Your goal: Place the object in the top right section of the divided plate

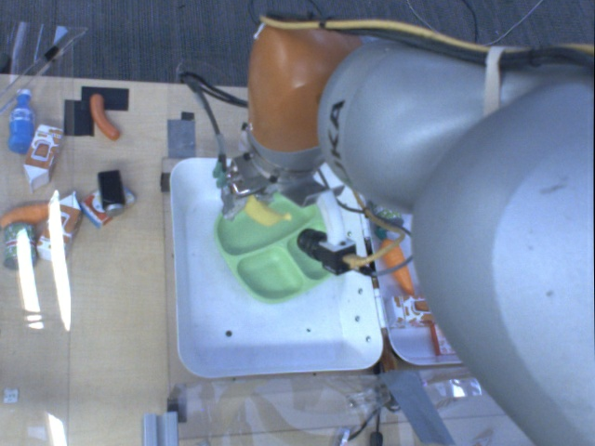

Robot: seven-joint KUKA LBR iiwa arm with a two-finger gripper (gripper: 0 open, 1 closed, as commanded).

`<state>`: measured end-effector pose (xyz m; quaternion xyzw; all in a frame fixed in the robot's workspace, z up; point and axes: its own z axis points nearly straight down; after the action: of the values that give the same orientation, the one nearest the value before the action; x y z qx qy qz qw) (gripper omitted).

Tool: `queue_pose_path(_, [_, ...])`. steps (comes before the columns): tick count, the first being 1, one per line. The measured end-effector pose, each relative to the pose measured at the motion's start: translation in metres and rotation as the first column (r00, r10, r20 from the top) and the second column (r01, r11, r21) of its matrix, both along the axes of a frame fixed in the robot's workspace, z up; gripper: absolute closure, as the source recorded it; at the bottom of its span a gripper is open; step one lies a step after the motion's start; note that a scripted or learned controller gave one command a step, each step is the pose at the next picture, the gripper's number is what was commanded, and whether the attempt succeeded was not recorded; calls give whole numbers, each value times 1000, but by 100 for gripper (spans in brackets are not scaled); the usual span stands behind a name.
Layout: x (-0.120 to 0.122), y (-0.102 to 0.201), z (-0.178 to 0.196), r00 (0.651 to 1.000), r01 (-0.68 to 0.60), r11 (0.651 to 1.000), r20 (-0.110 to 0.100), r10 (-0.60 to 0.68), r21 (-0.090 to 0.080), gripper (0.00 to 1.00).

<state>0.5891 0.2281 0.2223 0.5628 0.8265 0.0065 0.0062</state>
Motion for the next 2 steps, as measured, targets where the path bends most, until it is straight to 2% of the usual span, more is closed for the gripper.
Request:
queue_pose_path(1, [-60,0,-82,978,-209,978,-15,209,-3,100])
queue_pose_path(2, [-16,-5,-23,982,-190,982,-10,189,-3,100])
